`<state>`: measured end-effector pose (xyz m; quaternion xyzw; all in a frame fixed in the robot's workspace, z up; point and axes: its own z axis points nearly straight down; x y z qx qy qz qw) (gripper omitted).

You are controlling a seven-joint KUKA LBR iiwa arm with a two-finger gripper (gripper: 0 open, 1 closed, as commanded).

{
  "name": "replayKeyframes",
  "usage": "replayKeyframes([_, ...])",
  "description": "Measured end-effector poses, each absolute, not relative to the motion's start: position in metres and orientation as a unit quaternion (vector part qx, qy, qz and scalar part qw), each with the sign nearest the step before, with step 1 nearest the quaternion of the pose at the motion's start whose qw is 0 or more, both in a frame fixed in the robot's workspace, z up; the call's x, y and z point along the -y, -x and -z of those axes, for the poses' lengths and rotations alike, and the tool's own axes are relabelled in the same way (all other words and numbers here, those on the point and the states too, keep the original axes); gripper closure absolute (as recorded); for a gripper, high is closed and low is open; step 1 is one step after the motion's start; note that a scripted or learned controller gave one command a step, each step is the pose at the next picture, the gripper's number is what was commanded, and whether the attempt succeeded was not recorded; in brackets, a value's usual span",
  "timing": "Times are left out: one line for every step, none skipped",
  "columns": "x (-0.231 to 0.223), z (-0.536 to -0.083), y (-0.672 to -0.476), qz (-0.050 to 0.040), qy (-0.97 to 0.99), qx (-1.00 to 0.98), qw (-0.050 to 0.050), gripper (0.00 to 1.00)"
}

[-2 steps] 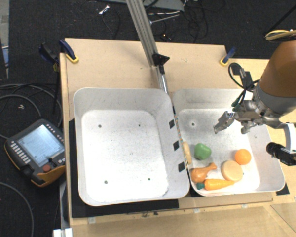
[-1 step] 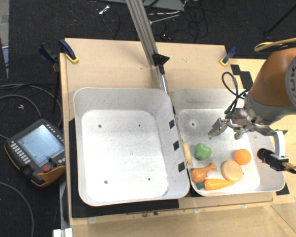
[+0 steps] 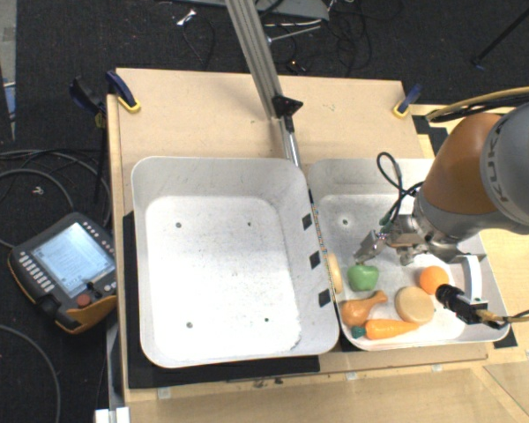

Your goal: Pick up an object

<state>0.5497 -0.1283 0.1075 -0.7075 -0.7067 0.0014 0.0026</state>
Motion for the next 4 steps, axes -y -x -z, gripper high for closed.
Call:
replayKeyframes([0.129,-0.121,-0.551,0.0004,0.708,0.707,0.0,1.0])
replayKeyframes([0.129,-0.164,-0.554,0.0013,0.706,0.708,-0.002,1.0])
replayKeyframes([0.126,-0.207,-0.554,0.0013,0.706,0.708,-0.002,1.0])
replayKeyframes([0.133,-0.268,-0.556,0.0018,0.706,0.708,-0.004,1.0])
